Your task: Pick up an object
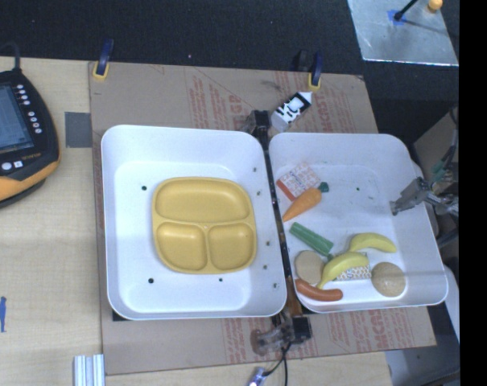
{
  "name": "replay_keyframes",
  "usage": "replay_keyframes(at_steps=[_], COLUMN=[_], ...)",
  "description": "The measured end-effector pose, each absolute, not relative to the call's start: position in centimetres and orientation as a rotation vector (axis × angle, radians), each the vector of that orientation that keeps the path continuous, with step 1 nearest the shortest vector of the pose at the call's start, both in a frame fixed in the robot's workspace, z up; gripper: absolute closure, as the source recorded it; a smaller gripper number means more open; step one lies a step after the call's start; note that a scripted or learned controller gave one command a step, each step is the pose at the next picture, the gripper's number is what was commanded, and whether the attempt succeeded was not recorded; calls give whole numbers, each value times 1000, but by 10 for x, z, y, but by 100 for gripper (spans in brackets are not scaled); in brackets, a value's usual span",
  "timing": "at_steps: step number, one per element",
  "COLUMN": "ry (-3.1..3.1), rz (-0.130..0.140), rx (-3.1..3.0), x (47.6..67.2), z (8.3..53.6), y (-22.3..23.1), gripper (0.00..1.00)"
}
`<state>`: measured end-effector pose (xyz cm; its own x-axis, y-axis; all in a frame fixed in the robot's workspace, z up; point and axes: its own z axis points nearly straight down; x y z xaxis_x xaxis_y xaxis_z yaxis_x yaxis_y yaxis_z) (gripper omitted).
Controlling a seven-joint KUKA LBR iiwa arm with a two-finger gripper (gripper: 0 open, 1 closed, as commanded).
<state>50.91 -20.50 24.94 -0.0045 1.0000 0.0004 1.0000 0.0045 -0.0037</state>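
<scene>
Brown cardboard (227,95) covers the wooden bench, fixed at its far edge by two clamps (103,59), with dark floor beyond. At far left lies a control pendant (14,139) with an orange rim and a lit screen. Left bin (122,215): a yellow three-compartment plate (204,223) rests near its centre. Right bin (404,163): toy foods cluster in its near-left part, namely a small printed packet (296,181), an orange carrot (303,203) just beside it, a green piece (311,238), a round tan item (309,264), a red sausage (319,293) at the near wall, two yellow bananas (344,265) (373,243), and a tan ball (388,280). Gripper (402,204): enters at the right rim of the right bin, well apart from the foods; it holds nothing visible, and how far its fingers are spread cannot be told.
</scene>
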Motion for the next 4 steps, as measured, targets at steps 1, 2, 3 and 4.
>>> replay_keyframes(at_steps=[1, 2, 3, 4], ry=[-2226, -2226, -2224, -2226], rz=[6, 3, 3, -1], rx=[-2211, -2211, -2220, -2215], x=[535, 479, 541, 657], z=[91, 95, 131, 150], y=[-170, -104, -213, -165], gripper=[0, 0, 0, 0])
